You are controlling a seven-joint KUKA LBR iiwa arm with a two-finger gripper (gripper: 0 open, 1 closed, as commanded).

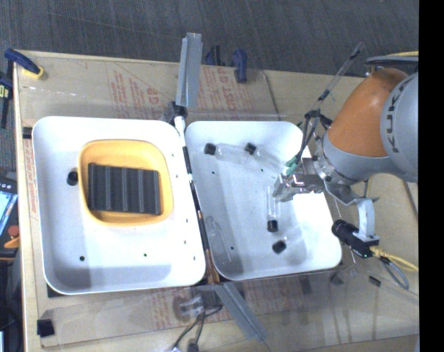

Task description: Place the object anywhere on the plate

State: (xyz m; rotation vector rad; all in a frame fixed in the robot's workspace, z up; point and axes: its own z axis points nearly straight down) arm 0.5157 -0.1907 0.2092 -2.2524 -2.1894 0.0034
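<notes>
We watched the arm [368,134] reach in from the right, with its claw [286,185] low over the right side of the right bin [237,266], and from up there we could not tell whether that claw was released or clenched, nor whether it carried anything. The plate [123,150], yellow with a rounded rim, lay in the left bin [61,262], well apart from the claw. A dark ridged block [124,188] sat squarely in its middle, and we took that for the object, so by our reading it was on the plate. The worry was the claw itself: so close to the right bin's floor and right wall, a careless sweep could have scraped the bin or knocked the loose bits about. If the program wanted something else from that bin, a blind grab at those small things could easily have closed on nothing. In the right bin we counted little black pieces, two toward the far edge [209,149] and two nearer [279,246], with some clear, hard-to-read shapes between them. One black dot [72,177] sat left of the plate.
</notes>
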